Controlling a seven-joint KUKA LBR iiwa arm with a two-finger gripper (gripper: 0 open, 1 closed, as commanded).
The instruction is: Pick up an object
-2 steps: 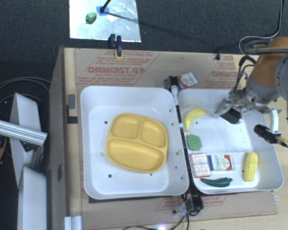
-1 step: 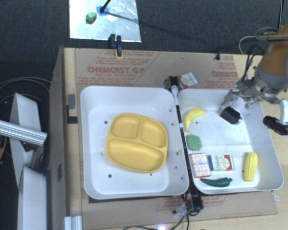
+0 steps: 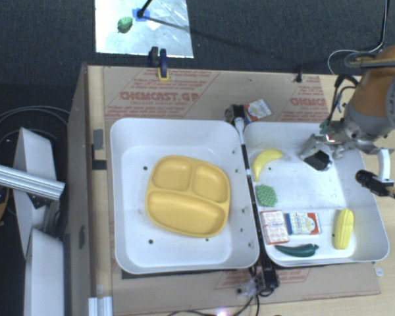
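Camera view: gripper (image 3: 318, 155) hovers over right bin (image 3: 375, 242), upper area; finger state can't tell. Curved smooth banana (image 3: 266, 161) just left of it. Also knobbly green piece (image 3: 266, 195), flat printed carton (image 3: 291, 225), corn cob (image 3: 343, 228), glossy green pepper (image 3: 297, 249). Left bin (image 3: 128, 176): yellow divided plastic tray (image 3: 187, 195).

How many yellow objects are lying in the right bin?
2: a banana by the bin's left wall near the top, and a corn cob near the lower right corner. The arm could hide others.
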